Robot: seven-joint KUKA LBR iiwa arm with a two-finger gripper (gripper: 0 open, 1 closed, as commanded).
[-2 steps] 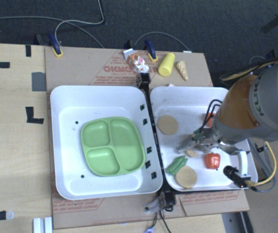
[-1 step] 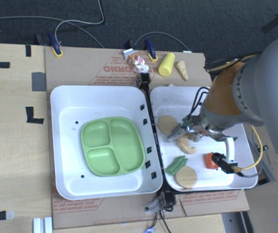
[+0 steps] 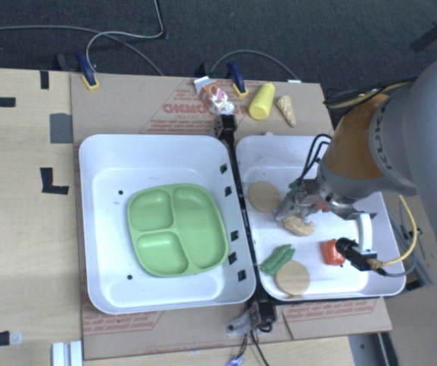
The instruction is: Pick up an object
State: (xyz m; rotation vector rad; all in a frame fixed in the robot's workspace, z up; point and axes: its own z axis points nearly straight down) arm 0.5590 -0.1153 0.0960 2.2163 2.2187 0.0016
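Observation:
My gripper (image 3: 293,207) hangs low in the right bin (image 3: 371,284), near its middle, with the grey arm and its orange band reaching in from the right. Just under and to the right of the gripper lies a beige lump (image 3: 302,226), partly covered by it. A round tan disc (image 3: 263,196) lies to the gripper's left. Toward the front of this bin are a green pod-like piece (image 3: 278,258), a second tan disc (image 3: 293,278) and a small red item (image 3: 331,252).
The left bin (image 3: 100,166) holds a green divided plate (image 3: 177,229). Behind the bins, on the cardboard, lie a yellow cylinder (image 3: 261,101), a small cone (image 3: 287,110) and a little carton (image 3: 213,95). A black divider (image 3: 237,204) runs between the bins.

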